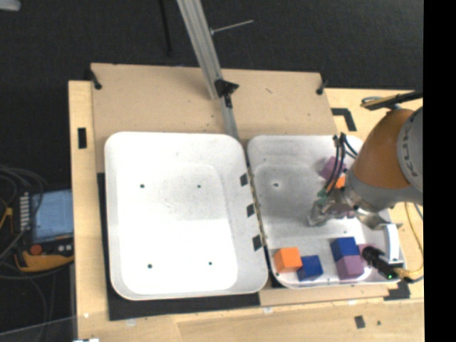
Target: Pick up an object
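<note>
Grey arm; orange band; dark cables at the wrist.

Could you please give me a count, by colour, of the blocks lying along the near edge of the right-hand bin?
Orange: 1, orange block
Blue: 2, small blue block and larger blue block
Purple: 1, purple block
Total: 4

Blocks along near edge of right bin, tool above.
</note>
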Motion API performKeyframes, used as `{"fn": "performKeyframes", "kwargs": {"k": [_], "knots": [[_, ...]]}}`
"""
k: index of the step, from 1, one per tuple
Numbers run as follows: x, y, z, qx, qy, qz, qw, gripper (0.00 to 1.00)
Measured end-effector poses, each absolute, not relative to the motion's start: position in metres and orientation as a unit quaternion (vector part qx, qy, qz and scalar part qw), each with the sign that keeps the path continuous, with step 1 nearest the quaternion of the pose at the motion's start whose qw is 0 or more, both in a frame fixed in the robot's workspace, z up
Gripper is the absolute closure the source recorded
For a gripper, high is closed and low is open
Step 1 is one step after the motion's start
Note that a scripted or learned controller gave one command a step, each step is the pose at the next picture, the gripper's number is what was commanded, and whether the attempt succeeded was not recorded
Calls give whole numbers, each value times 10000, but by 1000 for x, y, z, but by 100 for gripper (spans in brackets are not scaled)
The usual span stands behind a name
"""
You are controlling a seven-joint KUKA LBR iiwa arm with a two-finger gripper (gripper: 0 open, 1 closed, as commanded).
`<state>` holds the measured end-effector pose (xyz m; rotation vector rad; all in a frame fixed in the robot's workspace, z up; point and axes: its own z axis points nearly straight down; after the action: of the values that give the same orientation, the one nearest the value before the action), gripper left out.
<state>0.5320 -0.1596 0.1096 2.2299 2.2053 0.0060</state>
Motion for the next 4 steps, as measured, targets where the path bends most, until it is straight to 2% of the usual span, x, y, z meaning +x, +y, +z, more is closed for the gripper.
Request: {"fn": "performKeyframes", "kwargs": {"k": [1,2,3,4], "knots": [[534,-156,154,7054,7088,18,25,100],[526,-161,210,7062,7080,19,36,100],[528,-163,238,7055,7087,15,25,100],[530,-111,237,7046,7096,7,4,100]]}}
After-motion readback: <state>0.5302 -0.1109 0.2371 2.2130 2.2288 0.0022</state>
